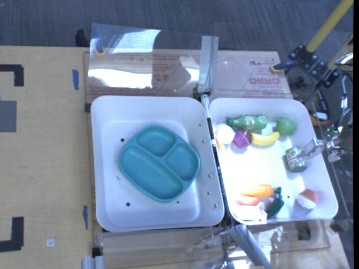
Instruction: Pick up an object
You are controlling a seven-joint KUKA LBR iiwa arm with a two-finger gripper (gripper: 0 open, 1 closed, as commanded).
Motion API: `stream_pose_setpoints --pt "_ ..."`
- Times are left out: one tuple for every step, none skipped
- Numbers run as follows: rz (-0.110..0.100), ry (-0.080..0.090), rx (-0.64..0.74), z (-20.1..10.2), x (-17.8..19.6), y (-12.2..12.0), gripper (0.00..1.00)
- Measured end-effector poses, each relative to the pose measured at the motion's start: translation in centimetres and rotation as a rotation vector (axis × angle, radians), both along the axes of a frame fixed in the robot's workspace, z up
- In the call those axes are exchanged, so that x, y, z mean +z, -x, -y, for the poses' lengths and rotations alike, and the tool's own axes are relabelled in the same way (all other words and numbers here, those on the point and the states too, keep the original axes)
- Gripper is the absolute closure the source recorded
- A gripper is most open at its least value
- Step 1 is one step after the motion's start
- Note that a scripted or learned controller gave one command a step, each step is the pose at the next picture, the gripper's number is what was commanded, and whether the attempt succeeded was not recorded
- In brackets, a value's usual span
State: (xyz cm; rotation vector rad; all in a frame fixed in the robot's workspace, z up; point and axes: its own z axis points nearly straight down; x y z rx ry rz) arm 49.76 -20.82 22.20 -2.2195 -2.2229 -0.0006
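Note:
The right bin (321,172) holds several toy foods. Along its far side lie a green bottle (248,122), a green round fruit (285,126), a yellow banana (265,138), a purple piece (241,139) and a white egg (225,133). A small silver cup (295,158) with a handle lies near the right wall. At the near side sit an orange carrot (258,191), a dark green piece (275,205) and a red and white piece (306,199).
The left bin (106,128) carries a teal divided plate (159,162) in its middle. A clear plastic panel (140,66) stands behind the bins. Cables and a yellow bar (331,21) crowd the far right.

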Motion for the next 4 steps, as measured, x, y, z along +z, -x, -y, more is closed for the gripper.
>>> stream_pose_setpoints --pt "0.000 -0.002 0.119 -6.9 -10.3 1.7 0.00" --pt "0.002 0.001 -0.080 -10.8 -10.7 -3.2 0.00" --pt "0.001 0.001 -0.133 -10.4 -12.1 -11.5 0.00" --pt "-0.020 0.003 -0.295 -11.1 -13.8 -16.5 0.00"
